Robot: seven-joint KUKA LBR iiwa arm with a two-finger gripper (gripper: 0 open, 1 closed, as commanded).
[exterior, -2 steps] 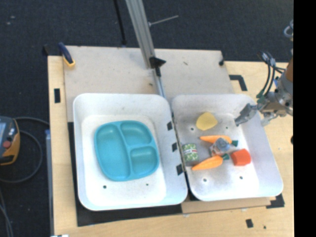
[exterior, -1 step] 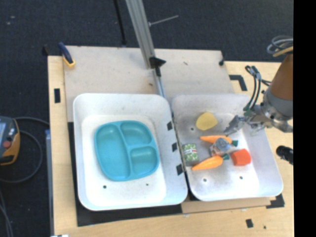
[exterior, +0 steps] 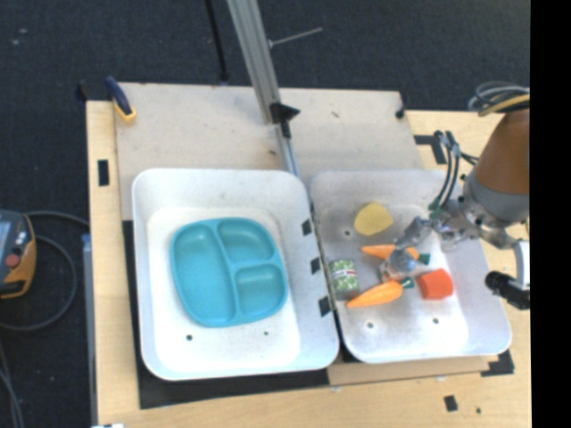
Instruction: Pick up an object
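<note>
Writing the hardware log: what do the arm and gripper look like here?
The arm is grey with a broad orange band above the wrist. Dark and pale cables loop beside it on the bench. The gripper is grey metal, small and angular, with a bit of green at its base.

My arm (exterior: 501, 163) enters from the right edge of the camera view, orange band uppermost, grey wrist section just below it. The wrist angles down and to the left, toward the middle of the right side of the surface. My hand (exterior: 409, 242) sits low at the end of the wrist, pointing left and slightly down. Cables loop off the upper side of the wrist. Finger separation is not resolvable at this angle.
</note>
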